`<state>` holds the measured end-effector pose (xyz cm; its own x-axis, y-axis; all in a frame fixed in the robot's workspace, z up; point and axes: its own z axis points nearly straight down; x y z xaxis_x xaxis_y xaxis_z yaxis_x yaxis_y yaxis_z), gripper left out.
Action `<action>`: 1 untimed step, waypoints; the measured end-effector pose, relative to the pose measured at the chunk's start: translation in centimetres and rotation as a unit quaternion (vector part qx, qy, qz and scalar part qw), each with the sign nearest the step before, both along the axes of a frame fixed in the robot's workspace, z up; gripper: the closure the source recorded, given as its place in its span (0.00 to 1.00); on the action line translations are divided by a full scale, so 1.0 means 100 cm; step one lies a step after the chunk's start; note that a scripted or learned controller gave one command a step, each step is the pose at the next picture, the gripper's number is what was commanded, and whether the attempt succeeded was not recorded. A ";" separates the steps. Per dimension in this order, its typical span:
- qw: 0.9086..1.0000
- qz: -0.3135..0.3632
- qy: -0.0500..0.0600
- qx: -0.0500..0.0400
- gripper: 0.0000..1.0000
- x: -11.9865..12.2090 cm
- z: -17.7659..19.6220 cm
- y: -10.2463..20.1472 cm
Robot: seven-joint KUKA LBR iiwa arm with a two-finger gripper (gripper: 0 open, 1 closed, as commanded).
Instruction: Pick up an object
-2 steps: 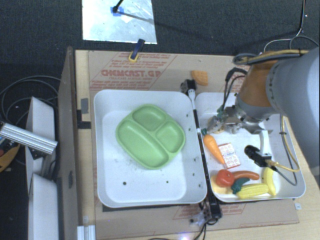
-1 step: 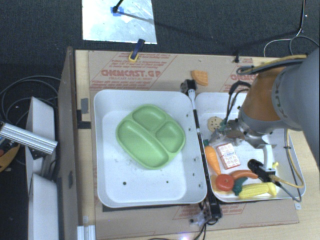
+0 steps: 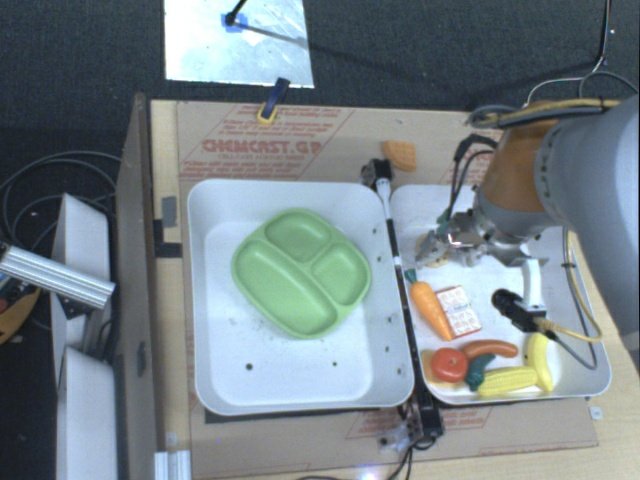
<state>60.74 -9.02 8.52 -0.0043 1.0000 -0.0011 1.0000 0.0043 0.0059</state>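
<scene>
1. A brown cardboard sheet (image 3: 260, 143) lies under both bins. Along its 12 o'clock edge it carries red print reading "CHEMCAST GP", and the smaller red lines around that are too fine to read.
2. The arm (image 3: 590, 168) comes in from 3 o'clock, grey with its orange band.
3. The left bin (image 3: 230, 368) holds a green plate (image 3: 300, 271) with three compartments, lying about at its middle.
4. The right bin (image 3: 425, 203) touches the left bin along their shared rim.
5. A silver sheet (image 3: 235, 23) lies on the dark floor at 12 o'clock, apart from the cardboard.
6. The gripper (image 3: 450, 246) hangs over the 10 o'clock part of the right bin. I cannot tell whether it is clenched or released, and nothing shows in its grasp.
7. The things to pick lie in the right bin.
   - The carrot (image 3: 430, 308) is just at 6 o'clock of the gripper.
   - A small card (image 3: 458, 311) with a red pattern, unreadable, touches the carrot's 3 o'clock side.
8. Along the bin's 6 o'clock wall:
   - corn (image 3: 508, 380)
   - banana (image 3: 541, 358)
   - sausage (image 3: 490, 349)
   - tomato (image 3: 448, 364)
   - a dark green piece (image 3: 478, 371) between the tomato and the corn
9. An orange block (image 3: 400, 154) rests on the cardboard, just at 12 o'clock of the right bin.
10. A yellow and blue clip (image 3: 272, 101) sits at the cardboard's 12 o'clock edge.
</scene>
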 end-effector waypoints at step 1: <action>1.000 -0.002 0.005 0.001 0.00 -0.053 0.005 0.006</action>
